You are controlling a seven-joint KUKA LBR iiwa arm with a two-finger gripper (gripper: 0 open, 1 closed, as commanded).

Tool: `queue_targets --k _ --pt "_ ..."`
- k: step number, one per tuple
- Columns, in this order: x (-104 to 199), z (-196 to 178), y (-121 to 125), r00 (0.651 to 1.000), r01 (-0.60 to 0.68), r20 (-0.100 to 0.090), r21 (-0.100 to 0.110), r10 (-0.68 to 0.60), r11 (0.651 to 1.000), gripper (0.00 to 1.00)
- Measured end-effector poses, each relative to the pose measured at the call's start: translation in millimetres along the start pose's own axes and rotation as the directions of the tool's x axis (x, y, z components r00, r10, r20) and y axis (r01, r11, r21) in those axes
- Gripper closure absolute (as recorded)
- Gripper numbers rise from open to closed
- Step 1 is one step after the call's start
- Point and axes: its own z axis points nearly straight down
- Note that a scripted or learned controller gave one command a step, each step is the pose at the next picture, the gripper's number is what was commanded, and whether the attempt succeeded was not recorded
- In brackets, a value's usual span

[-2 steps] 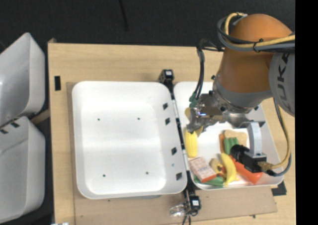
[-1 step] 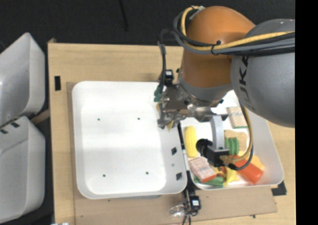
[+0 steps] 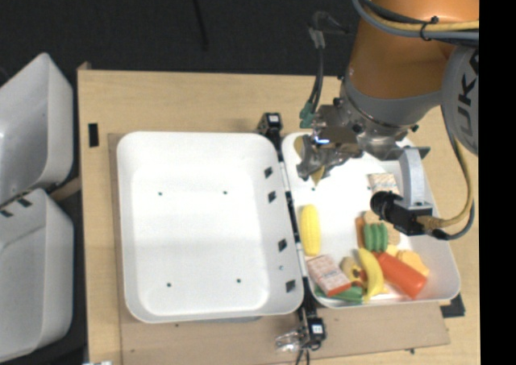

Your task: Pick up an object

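The right bin (image 3: 339, 194) holds a heap of toy food along its near side: a yellow corn cob (image 3: 310, 229), a pink-and-white box (image 3: 326, 273), a yellow banana (image 3: 372, 270), an orange-red carrot-like piece (image 3: 401, 273), a green ridged piece (image 3: 375, 237) and a green pod (image 3: 348, 295). My gripper (image 3: 313, 165) hangs over the bin's far left corner, above and behind the corn cob. Nothing shows between its dark fingers. The arm's large orange and grey body covers the bin's far right part.
The left bin (image 3: 201, 222) lies beside the right one, with black clips (image 3: 282, 194) along the shared edge. White boxes (image 3: 28, 194) stand off the bench at the left. A black cable (image 3: 419, 222) and a grey bracket hang over the right bin's right side.
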Motion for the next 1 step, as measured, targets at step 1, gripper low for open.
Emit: queue_targets --k 1 --pt "44.7 13.0 -27.3 1.0 0.007 -0.001 0.008 -0.007 1.0 1.0"
